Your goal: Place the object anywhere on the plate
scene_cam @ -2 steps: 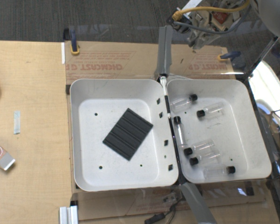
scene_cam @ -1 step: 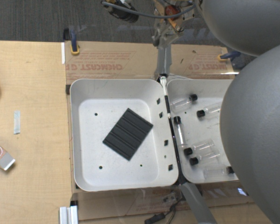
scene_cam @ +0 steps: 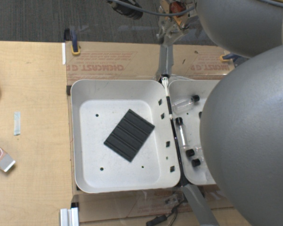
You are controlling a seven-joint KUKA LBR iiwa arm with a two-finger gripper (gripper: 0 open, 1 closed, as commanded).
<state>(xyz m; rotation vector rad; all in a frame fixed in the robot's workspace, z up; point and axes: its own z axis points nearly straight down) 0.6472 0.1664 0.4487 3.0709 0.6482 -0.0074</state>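
While the grey arm [scene_cam: 245,140] covers the right bin [scene_cam: 190,126] | black ribbed plate [scene_cam: 129,135] lies tilted mid left bin [scene_cam: 84,126] | hand state: cannot tell

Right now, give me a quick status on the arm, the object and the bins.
Arm looms over the right bin, covering most of it. Ridged black plate lies flat in the left bin, untouched. Small clear and black bits in the right bin.
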